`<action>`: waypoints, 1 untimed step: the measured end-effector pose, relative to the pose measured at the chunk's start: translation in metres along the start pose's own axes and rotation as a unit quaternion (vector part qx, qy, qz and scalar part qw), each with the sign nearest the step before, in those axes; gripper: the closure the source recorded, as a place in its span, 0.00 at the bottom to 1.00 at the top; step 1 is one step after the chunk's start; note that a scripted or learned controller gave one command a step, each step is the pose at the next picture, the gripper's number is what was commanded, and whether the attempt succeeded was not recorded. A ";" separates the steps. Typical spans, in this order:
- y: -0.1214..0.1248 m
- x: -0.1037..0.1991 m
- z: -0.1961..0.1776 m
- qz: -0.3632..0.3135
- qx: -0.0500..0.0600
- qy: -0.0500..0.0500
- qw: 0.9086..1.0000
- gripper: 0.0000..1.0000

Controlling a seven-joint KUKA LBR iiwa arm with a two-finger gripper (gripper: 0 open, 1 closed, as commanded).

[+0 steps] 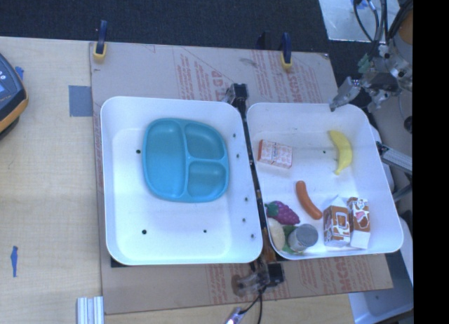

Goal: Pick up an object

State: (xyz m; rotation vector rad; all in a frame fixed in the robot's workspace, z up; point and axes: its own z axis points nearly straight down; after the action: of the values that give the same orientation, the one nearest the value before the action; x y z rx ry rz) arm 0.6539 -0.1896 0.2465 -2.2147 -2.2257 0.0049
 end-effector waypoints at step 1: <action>-0.051 -0.022 0.155 0.000 0.000 0.000 1.000 0.00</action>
State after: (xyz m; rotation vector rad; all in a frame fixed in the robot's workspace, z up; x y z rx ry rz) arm 0.6021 -0.2120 0.0915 -2.2146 -2.2260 0.0046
